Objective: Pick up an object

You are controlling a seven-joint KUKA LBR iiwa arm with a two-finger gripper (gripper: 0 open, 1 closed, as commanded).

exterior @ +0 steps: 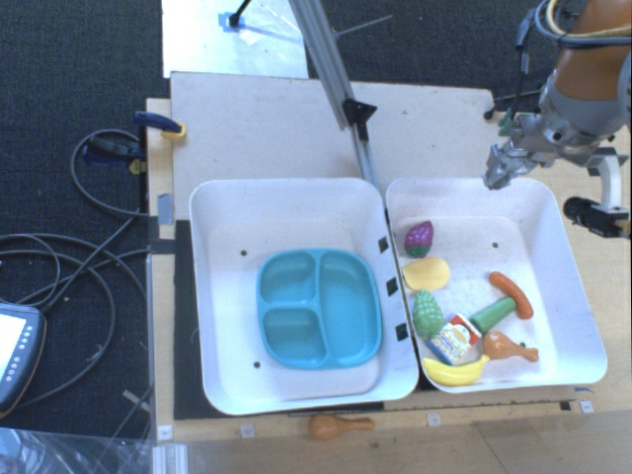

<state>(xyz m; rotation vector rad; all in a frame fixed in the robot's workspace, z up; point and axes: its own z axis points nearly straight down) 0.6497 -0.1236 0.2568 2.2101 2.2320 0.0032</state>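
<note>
- Nearest the camera, one tan, drumstick-shaped toy [341, 426] lies on the counter [276, 117], just outside the front rim of the left bin [212, 265].
- Two shallow white bins sit side by side, their inner walls touching.
- Left bin: one glossy teal plastic tray [319, 308] with three compartments and rounded corners, lying flat.
- Right bin [573, 294], counting eight toys, all smooth plastic, front to back from the tray: one curved yellow banana [454, 370] at the front wall, one brown chicken leg [509, 348] beside it, one small printed carton [455, 342], one bumpy green piece [427, 313], one green cylinder [492, 315], one orange sausage [512, 294], one rounded yellow lump [426, 274], one purple bunch of grapes [420, 234] farthest back.
- All eight crowd the half of the right bin nearest the tray and the front.
- Farthest off, the gripper [499, 171] hangs at the right bin's back rim, well apart from the toys; whether the jaws are spread or pressed together I cannot tell.
</note>
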